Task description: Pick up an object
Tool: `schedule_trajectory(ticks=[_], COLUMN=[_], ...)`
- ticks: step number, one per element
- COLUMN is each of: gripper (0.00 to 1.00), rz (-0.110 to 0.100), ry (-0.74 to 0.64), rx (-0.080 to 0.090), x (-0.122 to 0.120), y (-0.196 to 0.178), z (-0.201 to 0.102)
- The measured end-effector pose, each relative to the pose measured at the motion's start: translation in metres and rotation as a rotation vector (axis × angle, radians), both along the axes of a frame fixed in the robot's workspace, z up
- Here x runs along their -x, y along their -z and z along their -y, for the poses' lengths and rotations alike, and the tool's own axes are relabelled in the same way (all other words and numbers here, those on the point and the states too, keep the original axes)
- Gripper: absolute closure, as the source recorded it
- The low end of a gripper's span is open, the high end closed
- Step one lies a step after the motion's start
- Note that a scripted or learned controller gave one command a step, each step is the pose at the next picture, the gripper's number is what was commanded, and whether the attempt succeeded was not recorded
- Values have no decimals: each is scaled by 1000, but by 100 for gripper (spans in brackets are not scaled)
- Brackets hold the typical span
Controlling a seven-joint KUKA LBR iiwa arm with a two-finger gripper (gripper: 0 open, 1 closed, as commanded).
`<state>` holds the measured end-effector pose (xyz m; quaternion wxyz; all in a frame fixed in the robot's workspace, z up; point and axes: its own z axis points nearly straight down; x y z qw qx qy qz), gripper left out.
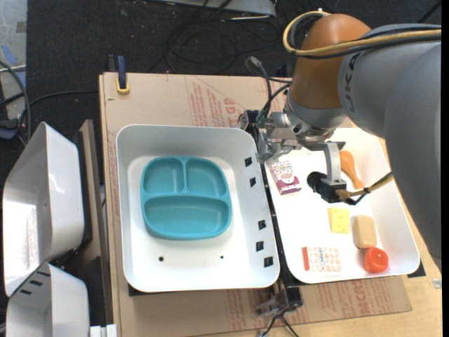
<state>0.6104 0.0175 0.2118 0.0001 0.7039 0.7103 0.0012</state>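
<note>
The arm reached in from the right over the 2 white bins. Its gripper [280,140] hung low at the near-left edge of the right bin [400,230], just above a small purple-and-white packet [285,176]. A teal divided plate [186,196] lay in the left bin [133,188]. A yellow block [339,220], a tan piece [364,232], an orange-red cap [376,260] and a printed card [322,259] lay apart.
</note>
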Motion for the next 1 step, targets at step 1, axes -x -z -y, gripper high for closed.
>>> schedule_trajectory(ticks=[1], gripper=[100], rz=[1], ry=[1], rx=[0], x=[-8], y=[-15], z=[-52])
